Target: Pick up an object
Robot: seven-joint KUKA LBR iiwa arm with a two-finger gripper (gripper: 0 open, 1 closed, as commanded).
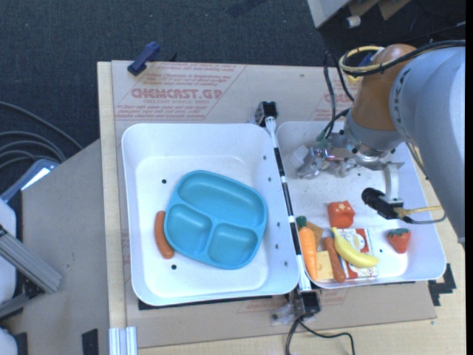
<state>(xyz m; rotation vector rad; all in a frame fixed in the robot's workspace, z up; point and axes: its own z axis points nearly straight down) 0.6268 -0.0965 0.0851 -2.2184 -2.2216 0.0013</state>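
Claw [325,161] hangs low at the upper part of the right bin [421,268] w/ nothing visibly between its fingers (can't tell how far open), the toy food bunched below toward lower right, e.g. the banana [353,251], so prob. lining up.

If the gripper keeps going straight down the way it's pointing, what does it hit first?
Probably bare floor of the right bin; the gripper hangs over its upper left part, away from the toy food nearer the front. Depth is uncertain.
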